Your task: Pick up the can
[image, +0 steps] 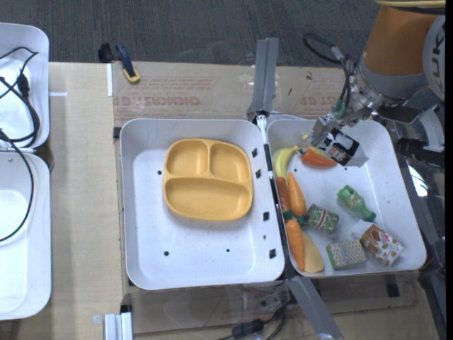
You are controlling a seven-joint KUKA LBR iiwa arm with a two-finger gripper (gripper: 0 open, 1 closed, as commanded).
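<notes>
- The gripper [327, 134] hangs over the far left part of the right bin [396, 190], just above an orange carrot [318, 159]; I cannot tell how its jaws stand.
- The can [322, 218], green and red, lies on its side near the middle of the right bin, apart from the gripper.
- A banana [283, 161] and two more carrots [295, 193] lie along that bin's left wall.
- A green bottle [354, 201] lies toward the right wall, two small cartons [381, 244] near the near-right corner.
- The left bin [141, 239] carries a yellow divided plate [208, 179].
</notes>
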